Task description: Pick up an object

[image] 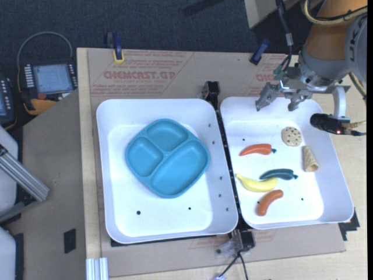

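My gripper (281, 102) hangs over the back edge of the right bin (332, 206). Its two fingers are spread open and hold nothing. In that bin lie a round speckled cookie (291, 135), an orange-red pepper (256, 150), a tan cone-shaped piece (309, 158), a dark teal pepper (278, 174), a yellow banana (256, 183) and a reddish sausage (269, 201). The cookie is the nearest to the gripper, just in front of it and slightly to the right.
The left bin (116, 214) holds a blue divided plate (168, 156) near its middle. A black clamp (210, 90) sits at the back between the two bins. A screen device (51, 77) stands off the bench at the far left.
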{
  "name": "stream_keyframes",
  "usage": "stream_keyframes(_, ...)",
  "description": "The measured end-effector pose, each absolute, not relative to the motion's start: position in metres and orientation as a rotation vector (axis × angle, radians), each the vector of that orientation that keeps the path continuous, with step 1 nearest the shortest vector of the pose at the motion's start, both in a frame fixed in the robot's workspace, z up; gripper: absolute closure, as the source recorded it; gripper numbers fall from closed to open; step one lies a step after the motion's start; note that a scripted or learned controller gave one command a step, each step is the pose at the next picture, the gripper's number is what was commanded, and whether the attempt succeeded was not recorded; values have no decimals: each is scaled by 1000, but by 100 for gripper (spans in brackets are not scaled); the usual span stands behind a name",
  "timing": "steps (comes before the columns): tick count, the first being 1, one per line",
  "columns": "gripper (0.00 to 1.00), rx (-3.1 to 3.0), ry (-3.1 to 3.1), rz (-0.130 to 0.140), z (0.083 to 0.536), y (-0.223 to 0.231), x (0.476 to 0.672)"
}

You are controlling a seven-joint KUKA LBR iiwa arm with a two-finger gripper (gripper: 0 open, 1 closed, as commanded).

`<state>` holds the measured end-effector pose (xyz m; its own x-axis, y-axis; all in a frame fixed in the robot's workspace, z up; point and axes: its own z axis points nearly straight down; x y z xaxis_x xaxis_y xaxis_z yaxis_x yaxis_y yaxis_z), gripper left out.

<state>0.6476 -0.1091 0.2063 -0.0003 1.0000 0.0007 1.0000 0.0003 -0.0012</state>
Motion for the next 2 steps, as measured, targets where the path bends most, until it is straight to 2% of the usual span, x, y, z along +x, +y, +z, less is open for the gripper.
stream_keyframes(2,0,-2219,-2217,6,120,-118,643)
